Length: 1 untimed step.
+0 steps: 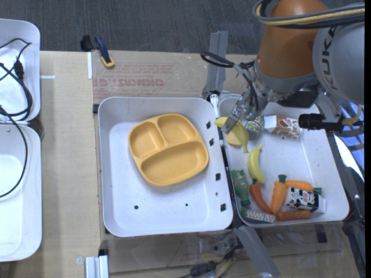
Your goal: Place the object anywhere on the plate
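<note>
The counter (64, 155) carried two shallow white bins side by side. The left bin (116, 213) held one yellow plate (168, 149), moulded into three compartments, lying near its middle with nothing on it. The right bin (336, 172) held the clutter: two bananas, two carrots, one small printed carton (303, 199), one green item (240, 185) against the dividing wall, one flat wrapped packet (284, 125) near the far wall, and one flat wrapper (261, 216) at the near edge. The arm (295, 33) hung over the far left corner of that bin, with the pincer (246, 117) low among the things there, right at the upper banana (236, 133), which seemed the object it was after, though that was a guess. Whether its fingers were spread or closed could not be told, nor whether anything sat between them. The lower banana (255, 164) lay free nearer the bin's middle, and the carrots (278, 196) lay beside the carton. The bananas looked like toy fruit, so probably light, stiff and smooth-skinned, liable to slip or roll out of a hold. A grip across the thick middle of the curve, square to its length, looked safer than one at the tapering ends.
</note>
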Available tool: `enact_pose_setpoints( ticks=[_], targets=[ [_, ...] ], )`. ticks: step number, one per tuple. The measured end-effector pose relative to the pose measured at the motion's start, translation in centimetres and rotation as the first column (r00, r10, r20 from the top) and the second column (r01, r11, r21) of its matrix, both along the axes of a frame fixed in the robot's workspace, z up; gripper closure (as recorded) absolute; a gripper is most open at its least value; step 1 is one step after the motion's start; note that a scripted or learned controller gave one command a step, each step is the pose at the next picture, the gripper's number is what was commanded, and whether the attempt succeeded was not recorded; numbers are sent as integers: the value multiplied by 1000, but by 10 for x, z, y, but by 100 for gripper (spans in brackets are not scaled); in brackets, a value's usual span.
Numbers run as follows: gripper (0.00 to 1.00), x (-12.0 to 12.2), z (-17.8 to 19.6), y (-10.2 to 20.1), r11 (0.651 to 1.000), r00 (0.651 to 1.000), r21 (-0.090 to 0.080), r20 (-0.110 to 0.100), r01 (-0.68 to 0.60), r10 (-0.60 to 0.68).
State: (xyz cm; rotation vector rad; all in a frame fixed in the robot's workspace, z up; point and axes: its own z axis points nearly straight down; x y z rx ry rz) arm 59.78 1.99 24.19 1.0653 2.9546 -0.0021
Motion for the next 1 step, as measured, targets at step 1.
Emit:
enact_pose_setpoints(
  ticks=[1],
  targets=[
    [100,-17,-9,11,1000,1000,1,-1,6,-6]
  ],
)
